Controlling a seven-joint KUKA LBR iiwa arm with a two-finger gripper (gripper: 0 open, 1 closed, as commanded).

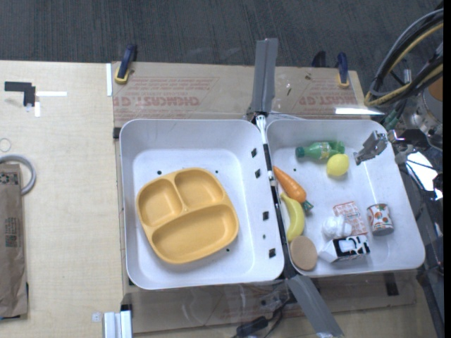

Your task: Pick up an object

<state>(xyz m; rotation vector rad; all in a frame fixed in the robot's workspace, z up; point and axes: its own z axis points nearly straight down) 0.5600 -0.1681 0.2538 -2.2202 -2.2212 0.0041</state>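
Note:
The right bin [402, 189] holds several small items: a green bottle [320, 149], a yellow lemon [338, 165], an orange carrot [289, 183], a banana [295, 217], a brown round piece [304, 253], a red-and-white packet [349, 217], a small can [380, 219] and a black-and-white carton [351, 247]. My gripper [370, 148] hangs over the upper right part of this bin, just right of the lemon and bottle and apart from them. Nothing shows in its grasp.
The left bin [134, 189] contains a yellow divided plate [187, 215]. A grey divider [265, 76] runs between the bins. Cables and the arm's body [423, 111] crowd the right side. A brown paper bag [10, 238] lies on the bench at far left.

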